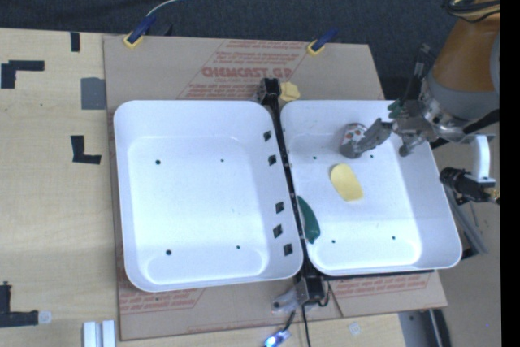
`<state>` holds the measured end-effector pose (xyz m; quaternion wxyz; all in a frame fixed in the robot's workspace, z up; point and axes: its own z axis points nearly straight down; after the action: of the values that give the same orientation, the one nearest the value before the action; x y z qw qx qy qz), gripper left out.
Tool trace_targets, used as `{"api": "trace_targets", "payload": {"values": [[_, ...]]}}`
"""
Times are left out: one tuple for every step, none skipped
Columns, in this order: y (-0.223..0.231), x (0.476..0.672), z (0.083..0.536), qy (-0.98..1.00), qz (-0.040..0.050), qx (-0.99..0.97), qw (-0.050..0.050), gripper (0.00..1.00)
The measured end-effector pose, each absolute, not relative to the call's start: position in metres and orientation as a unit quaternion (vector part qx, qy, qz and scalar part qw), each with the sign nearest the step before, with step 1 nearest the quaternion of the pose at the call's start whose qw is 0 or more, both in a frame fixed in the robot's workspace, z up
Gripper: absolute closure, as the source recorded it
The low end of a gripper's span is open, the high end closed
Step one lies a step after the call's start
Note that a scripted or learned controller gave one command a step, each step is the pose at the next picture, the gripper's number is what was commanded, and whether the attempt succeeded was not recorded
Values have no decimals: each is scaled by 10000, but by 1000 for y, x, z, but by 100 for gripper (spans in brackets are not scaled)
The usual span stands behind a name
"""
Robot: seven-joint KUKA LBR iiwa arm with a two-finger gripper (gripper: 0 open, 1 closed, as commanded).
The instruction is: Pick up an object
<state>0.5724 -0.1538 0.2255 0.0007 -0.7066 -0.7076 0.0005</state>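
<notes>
Camera view, looking down at a slant on two shallow white bins side by side on a cardboard sheet (pixel 244 65) over the surface (pixel 49 175). Left bin (pixel 130 126) beside the right bin (pixel 422 244), the two touching along a dark centre divider. In the right bin: a yellow object (pixel 348 182) lying flat near the middle, a dark green object (pixel 308 220) against the divider wall towards the near edge, and a small grey and reddish mottled object (pixel 353 134) in the far part. Arm (pixel 467 61) reaching in from the right, grey with an orange band, tool (pixel 357 142) low over the far part of the right bin, right at the mottled object. Cannot tell how far open the tool is, nor whether anything is held
</notes>
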Motion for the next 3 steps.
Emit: {"api": "trace_targets", "payload": {"values": [[-150, 556, 98, -7073, 38, -7069, 60, 0], [-166, 616, 84, -7083, -3, -7060, -9, 0], [-109, 621, 85, -7090, -3, -7052, -6, 0]]}}
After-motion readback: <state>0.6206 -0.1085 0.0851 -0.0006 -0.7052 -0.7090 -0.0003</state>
